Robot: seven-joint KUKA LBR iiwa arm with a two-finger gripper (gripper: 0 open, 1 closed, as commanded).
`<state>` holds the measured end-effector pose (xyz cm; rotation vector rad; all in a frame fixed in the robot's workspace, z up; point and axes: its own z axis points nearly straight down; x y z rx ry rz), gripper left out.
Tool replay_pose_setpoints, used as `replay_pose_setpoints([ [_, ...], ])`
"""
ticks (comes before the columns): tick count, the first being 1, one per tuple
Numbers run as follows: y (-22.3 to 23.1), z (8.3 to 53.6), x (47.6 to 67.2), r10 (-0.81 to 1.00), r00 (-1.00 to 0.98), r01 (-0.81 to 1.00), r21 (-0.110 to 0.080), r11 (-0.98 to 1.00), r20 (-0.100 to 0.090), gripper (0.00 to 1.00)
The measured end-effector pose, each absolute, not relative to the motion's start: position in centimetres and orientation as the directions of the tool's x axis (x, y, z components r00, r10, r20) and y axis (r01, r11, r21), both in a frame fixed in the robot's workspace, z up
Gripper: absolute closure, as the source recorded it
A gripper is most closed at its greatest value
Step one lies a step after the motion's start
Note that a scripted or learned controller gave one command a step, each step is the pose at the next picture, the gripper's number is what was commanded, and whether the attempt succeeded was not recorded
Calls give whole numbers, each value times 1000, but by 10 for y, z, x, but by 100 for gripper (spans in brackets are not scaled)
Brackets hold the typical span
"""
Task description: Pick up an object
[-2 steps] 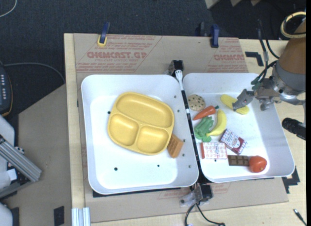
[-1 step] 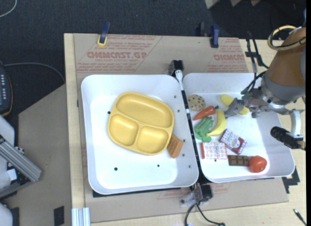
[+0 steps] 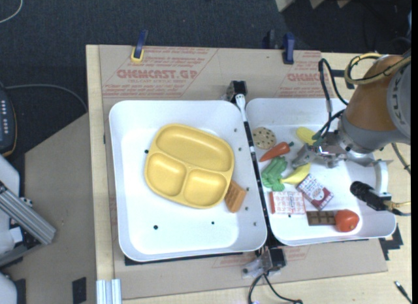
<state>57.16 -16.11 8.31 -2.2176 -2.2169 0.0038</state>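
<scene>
While the grey arm with the orange band (image 3: 373, 97) is seen reaching in from the right, its two-finger gripper (image 3: 307, 157) is lowered into the right shallow white bin (image 3: 366, 231). Whether anything is grasped cannot be told. The metal tip is placed just beside a small yellow banana-shaped toy (image 3: 295, 175) and a green toy vegetable (image 3: 274, 172), close to or touching them; contact cannot be judged.

An orange toy carrot (image 3: 275, 152) is laid just above the green piece, and a round brown speckled cookie (image 3: 263, 137) is found near the bin's upper left corner. A yellow rounded toy (image 3: 305, 135) is seen near the wrist, partly hidden by it. Lower down, a red-and-white printed packet (image 3: 315, 192) and a flat white card with red print (image 3: 285, 202) are set side by side. Along the bin's near wall a dark brown chocolate bar (image 3: 321, 218) is touched at its right end by a red toy tomato (image 3: 347, 220).

A yellow three-compartment plastic plate (image 3: 189, 165) is held by the left shallow white bin (image 3: 130, 165), with a tan waffle-like block (image 3: 236, 197) leaning at its lower right edge.
</scene>
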Motion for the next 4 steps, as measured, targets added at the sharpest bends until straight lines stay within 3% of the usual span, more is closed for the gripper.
replay_pose_setpoints([
  [1,-162,97,573,1000,1,1000,1,-1,0,100],
  [3,-162,205,574,1000,-1,1000,7,1,-2,100],
  [4,-162,227,575,1000,-1,1000,5,1,-2,100],
])
